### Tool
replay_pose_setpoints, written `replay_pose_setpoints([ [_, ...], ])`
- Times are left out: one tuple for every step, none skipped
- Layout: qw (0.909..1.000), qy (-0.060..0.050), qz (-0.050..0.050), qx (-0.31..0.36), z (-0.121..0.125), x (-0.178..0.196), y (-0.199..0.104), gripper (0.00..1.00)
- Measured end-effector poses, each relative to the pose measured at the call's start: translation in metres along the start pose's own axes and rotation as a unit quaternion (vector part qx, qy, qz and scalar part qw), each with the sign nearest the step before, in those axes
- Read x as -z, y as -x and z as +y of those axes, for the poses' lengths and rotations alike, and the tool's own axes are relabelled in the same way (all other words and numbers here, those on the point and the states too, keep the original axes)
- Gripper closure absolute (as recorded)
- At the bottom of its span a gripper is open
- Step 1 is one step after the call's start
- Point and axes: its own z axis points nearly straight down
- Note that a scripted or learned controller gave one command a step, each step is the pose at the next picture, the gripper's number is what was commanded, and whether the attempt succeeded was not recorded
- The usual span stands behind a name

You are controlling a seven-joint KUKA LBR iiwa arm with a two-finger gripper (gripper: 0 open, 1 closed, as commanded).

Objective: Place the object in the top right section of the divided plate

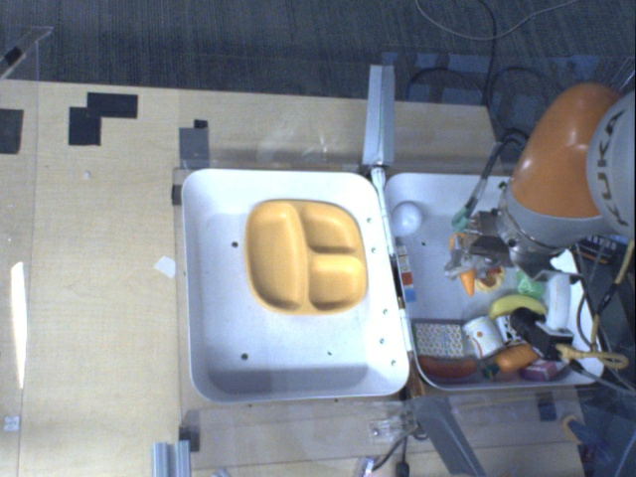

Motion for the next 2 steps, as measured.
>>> replay_pose_setpoints([
  [0.9961,-0.001,0.001,0.088,0.002,-0.038,-0.092,1.0],
  [0.9959,-0.001,0.001,0.091,0.003,-0.037,-0.056,1.0],
])
